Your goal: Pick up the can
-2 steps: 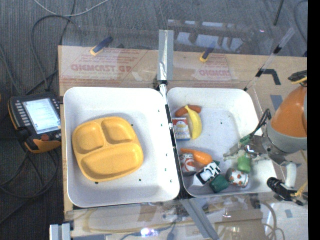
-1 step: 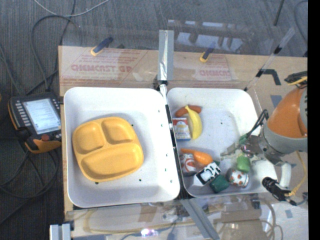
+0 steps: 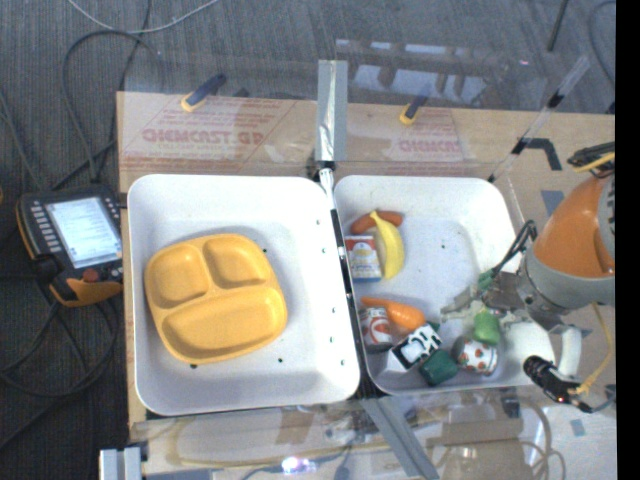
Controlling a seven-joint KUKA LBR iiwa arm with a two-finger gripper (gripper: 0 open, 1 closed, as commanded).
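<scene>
Your can (image 3: 376, 325) lies at the right bin's (image 3: 450, 208) left wall, crowded by a carrot (image 3: 398, 314) and a black-and-white toy (image 3: 417, 345) (banana (image 3: 389, 243) farther back). The jaws (image 3: 484, 313) hover well right; whether they're parted, you cannot tell.
</scene>
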